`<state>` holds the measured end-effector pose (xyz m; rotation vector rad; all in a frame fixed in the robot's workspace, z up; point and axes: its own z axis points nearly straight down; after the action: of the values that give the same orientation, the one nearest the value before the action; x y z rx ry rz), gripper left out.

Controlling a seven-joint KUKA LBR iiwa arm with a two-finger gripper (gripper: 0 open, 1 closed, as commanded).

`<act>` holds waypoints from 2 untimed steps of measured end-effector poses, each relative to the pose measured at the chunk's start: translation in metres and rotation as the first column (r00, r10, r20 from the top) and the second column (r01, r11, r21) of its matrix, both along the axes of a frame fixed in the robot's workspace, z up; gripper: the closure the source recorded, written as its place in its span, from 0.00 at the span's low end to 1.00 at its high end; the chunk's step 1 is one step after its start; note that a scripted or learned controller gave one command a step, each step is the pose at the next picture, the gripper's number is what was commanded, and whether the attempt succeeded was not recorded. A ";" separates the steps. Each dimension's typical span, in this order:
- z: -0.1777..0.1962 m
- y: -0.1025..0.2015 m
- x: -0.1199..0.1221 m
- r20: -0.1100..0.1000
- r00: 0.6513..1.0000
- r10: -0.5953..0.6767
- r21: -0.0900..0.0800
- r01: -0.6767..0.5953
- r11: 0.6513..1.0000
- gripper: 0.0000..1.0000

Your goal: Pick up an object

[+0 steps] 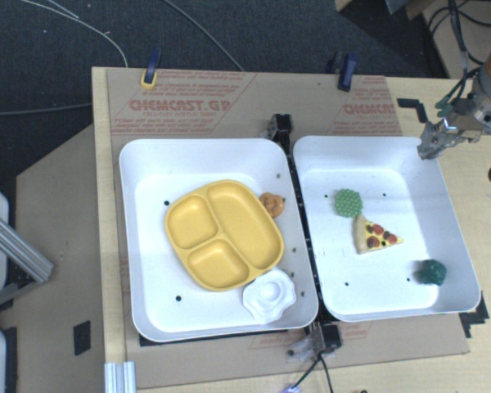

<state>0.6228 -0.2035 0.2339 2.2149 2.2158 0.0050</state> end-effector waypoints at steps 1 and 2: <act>0.054 0.000 0.001 0.000 1.000 0.001 0.000 -0.001 1.000 1.00; 0.048 0.047 -0.007 -0.011 1.000 0.003 0.005 -0.003 1.000 1.00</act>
<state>0.6160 -0.1567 0.2820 2.2195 2.2271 -0.0013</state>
